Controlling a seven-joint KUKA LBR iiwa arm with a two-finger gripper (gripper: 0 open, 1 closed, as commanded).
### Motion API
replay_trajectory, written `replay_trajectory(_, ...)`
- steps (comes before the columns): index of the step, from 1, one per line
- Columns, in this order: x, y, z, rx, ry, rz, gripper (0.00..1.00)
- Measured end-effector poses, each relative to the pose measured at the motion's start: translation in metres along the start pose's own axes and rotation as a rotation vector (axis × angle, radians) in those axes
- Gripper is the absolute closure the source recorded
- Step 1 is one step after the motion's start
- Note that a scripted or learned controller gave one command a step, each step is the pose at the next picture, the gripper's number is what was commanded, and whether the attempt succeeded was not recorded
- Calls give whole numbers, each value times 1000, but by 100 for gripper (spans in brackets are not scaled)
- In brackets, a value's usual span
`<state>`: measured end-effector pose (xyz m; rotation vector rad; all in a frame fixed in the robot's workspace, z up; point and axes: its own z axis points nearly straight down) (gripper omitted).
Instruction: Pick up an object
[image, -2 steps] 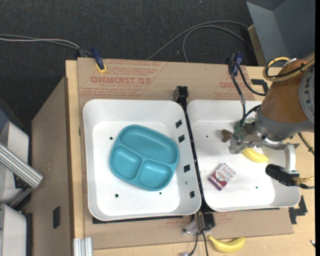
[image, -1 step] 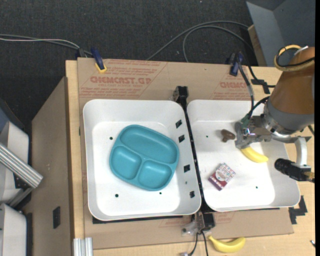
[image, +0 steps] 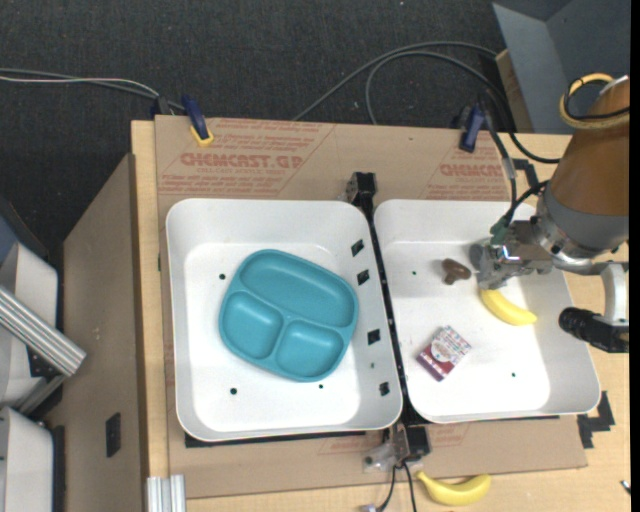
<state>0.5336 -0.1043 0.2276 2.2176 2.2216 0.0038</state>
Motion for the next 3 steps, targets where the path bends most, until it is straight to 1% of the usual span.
replay_trajectory(1,50,15,11,3,2,-5,100)
replay_trajectory(2,106,27,1,1,3,-6,100)
replay_trajectory(3,152,42,9,3,2,-4,100)
